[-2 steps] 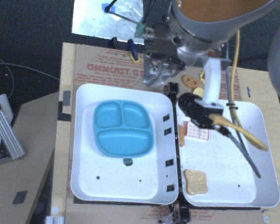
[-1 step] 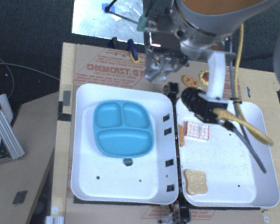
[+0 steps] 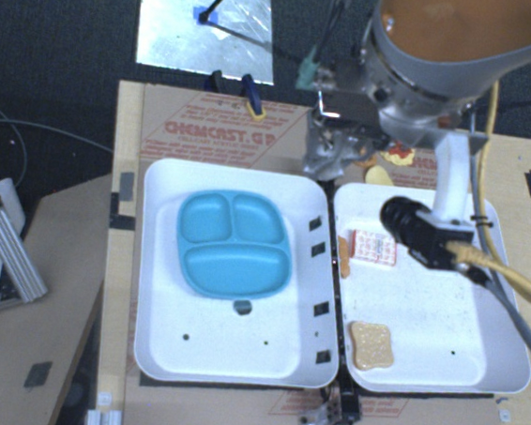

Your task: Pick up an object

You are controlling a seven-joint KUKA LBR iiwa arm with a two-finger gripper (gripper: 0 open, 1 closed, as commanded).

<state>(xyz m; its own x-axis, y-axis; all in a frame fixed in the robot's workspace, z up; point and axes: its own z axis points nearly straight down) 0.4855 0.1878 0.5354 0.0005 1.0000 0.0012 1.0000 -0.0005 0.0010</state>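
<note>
I see nothing lifted yet: gripper (image 3: 333, 157) hangs at far bin edge, grip state unclear; toast (image 3: 370, 345) and packet (image 3: 373, 247) lie untouched in right bin (image 3: 476, 361)

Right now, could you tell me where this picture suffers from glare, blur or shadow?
In the camera view, the metal sheet at the top shines with bright streaked glare; the arm's orange band sits close to the lens and looks soft and blurred; the blue divided plate and the toast slice are evenly lit and fairly sharp, with only faint shadows inside the white bins.
</note>
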